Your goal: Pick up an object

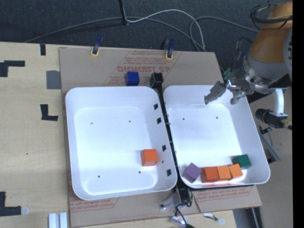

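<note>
Nearest the camera, along the right bin's (pixel 247 127) front wall, sit a purple block (pixel 191 172), two orange blocks (pixel 209 174) (pixel 223 173) and a third (pixel 235 171) in a touching row, with a green block (pixel 242 161) just behind the row's right end. An orange cube (pixel 149 157) lies alone in the left bin (pixel 76 127). Farther back, the gripper (pixel 223 93) hangs over the right bin's far edge, fingers spread apart, nothing between them, well apart from every block. A blue block (pixel 132 78) rests on cardboard (pixel 85 65) behind the bins.

Faint red print on brown cardboard sheet (pixel 142 70) under white bins, near its far edge, upside-down; too blurred to read. No other legible text.
</note>
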Robot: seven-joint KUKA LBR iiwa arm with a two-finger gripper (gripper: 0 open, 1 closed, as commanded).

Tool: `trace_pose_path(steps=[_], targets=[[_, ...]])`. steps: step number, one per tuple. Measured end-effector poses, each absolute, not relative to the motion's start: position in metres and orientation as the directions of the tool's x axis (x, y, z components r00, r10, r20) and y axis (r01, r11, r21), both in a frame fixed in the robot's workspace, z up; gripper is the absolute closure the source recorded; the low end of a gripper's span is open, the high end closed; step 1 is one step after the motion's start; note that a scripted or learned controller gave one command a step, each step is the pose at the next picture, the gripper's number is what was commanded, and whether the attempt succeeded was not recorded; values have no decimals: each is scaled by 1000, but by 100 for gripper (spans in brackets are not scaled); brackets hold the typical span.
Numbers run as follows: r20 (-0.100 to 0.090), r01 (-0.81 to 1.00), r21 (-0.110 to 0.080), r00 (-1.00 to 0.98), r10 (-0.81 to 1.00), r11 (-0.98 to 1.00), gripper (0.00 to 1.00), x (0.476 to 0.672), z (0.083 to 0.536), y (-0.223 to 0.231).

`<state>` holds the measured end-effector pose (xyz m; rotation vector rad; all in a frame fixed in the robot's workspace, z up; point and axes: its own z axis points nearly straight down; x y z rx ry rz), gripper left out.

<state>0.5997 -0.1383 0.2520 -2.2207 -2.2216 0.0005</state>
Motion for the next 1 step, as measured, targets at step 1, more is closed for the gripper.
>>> trace_pose_path(steps=[1], targets=[[0,1000,0,-1,1000,1,100,600,262,-138]])
